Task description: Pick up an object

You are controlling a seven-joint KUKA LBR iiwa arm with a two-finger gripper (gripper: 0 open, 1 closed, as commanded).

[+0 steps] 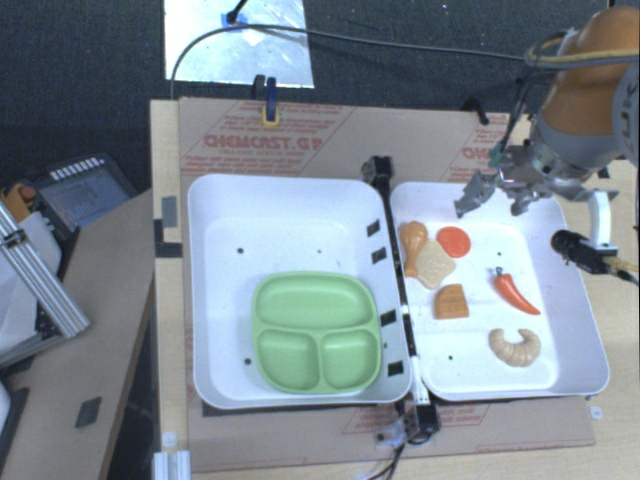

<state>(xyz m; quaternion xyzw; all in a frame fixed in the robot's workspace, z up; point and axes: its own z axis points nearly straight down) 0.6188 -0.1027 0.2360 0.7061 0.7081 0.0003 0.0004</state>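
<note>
Five food pieces sit loose in the right bin (575,363): red disc (454,240), pepper (515,292), croissant (515,346), others. Tool (498,196) hangs above the bin's far edge, fingers spread wide, holding nothing (likely poised for descent). Green tray (315,330) fills the left bin (225,268).

The grey arm with its orange band (600,43) runs off the right and top edges. A grey ribbed device (75,193) at the left is cropped, its markings too small to read. Red printing on the brown cardboard sheet (265,140) is partly covered by the white bins.
</note>
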